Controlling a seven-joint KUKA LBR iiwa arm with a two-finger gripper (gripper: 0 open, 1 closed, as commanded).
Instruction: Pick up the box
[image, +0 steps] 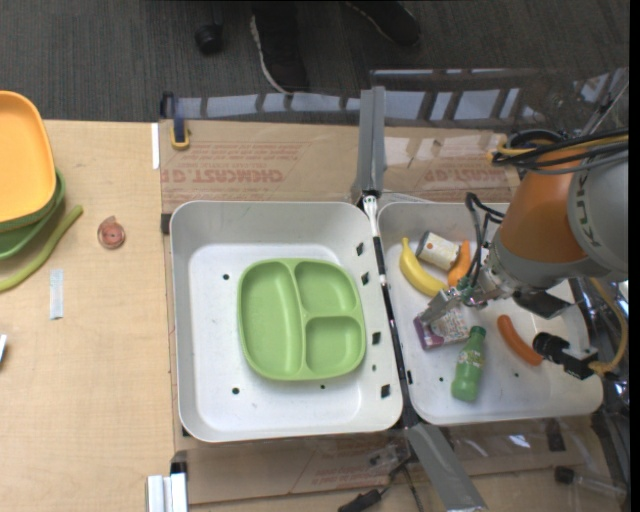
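Two white bins sit side by side on the tabletop (110, 400). The left bin (195, 300) holds a green divided plate (300, 318); the right bin (540, 395) holds the clutter: a banana (418, 272), a green bottle (468, 365), an orange carrot-like piece (516, 340), a crumpled packet (442, 322), and the box (437, 249), small and pale, lying toward the far side just beside the banana's upper end. The gripper (470, 292) is low over the middle of this bin, close above the packet and apart from the box, which lies free. Whether the fingers are apart or together I cannot tell; they are too small and dark against the clutter. Judging by that position, the arm sits nearer the packet than its target.
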